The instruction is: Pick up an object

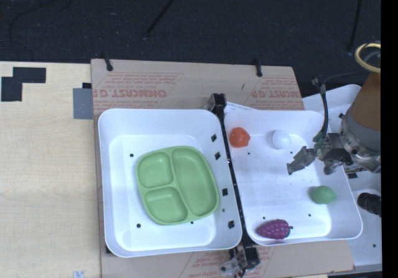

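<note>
The right bin [267, 174] holds a small orange-red object [239, 137] near its back left corner and a white ball [281, 139] beside it. A green rounded object [323, 194] lies near the right wall, and a purple bunch of grapes [273, 229] rests at the front edge. My gripper [315, 163] is over the right side of this bin, between the white ball and the green object. Its fingers are spread open with nothing between them.
The left bin [118, 146] holds a green three-compartment plate [177, 183]. A black divider [227, 177] separates the two bins. Cardboard lies under the bins, with a wooden bench surface to the left.
</note>
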Tool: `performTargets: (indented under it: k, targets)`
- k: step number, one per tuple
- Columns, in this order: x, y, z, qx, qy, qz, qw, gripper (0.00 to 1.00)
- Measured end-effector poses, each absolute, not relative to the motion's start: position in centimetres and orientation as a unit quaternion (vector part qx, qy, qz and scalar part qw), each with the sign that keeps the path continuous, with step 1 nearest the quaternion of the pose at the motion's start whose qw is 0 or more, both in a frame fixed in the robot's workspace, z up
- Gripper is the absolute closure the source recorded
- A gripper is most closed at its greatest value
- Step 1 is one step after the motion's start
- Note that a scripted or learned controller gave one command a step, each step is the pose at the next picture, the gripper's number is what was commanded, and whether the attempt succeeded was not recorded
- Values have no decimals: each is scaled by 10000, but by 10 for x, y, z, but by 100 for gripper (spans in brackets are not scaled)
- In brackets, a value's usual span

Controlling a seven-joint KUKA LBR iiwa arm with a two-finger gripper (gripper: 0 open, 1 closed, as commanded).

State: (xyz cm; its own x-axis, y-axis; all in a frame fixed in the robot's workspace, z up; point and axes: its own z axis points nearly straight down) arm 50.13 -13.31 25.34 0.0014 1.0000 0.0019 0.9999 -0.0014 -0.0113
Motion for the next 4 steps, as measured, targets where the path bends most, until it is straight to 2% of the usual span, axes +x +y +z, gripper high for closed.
performTargets:
  k: [1,3,4]
  targets:
    - [503,-133,258,-7071,-7071,5,6,0]
    - [492,-133,140,-7072,-7070,23,48,0]
    - [492,-133,87,-7075,-7067,11,23,0]
